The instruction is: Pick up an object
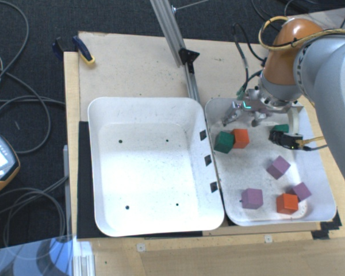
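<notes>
Matte cubes scattered over the right bin [319, 180], a shallow white tray with rounded corners and dark speckles. At its 11 o'clock, a green block [223, 142] touching an orange block [240, 138]. Toward the middle, a tilted purple block [278, 167]. Along 6 o'clock, another purple block [252, 198], a second orange block [287, 203] and, just beside it, a third purple block [302, 191]. Low over the bin's 12 o'clock, the metallic fingers [245, 115], nothing visibly between them; how far apart, cannot tell. At 9 o'clock of all this, the left bin [98, 154], same speckled white plastic. Underneath, a pale wooden surface [132, 62] with a blue-and-yellow clamp [84, 49] at its 11 o'clock corner. No readable writing.
</notes>
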`<state>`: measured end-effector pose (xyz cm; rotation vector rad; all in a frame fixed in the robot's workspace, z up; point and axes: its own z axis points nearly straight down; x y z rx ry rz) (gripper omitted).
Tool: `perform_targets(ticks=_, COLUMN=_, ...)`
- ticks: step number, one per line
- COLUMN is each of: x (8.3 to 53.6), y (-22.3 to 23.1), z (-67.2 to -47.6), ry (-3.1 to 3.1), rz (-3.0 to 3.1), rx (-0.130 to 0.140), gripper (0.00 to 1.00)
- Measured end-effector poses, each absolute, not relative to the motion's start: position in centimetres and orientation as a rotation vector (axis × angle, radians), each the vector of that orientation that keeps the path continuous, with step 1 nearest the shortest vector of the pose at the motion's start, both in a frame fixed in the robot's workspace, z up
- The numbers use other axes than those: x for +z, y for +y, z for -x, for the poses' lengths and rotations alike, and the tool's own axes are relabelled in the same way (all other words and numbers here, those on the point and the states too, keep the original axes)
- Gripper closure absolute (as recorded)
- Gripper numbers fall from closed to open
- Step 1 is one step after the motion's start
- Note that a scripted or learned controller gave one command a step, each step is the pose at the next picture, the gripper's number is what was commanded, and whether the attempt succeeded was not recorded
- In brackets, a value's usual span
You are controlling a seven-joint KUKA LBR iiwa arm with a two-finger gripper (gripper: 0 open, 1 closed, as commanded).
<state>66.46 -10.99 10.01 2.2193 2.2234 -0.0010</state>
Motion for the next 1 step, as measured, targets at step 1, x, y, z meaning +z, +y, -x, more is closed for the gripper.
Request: perform_targets(ticks=1, x=10.01, y=-10.99, z=-66.46, ry=2.223, rz=-2.219, rx=-0.001, gripper=0.00)
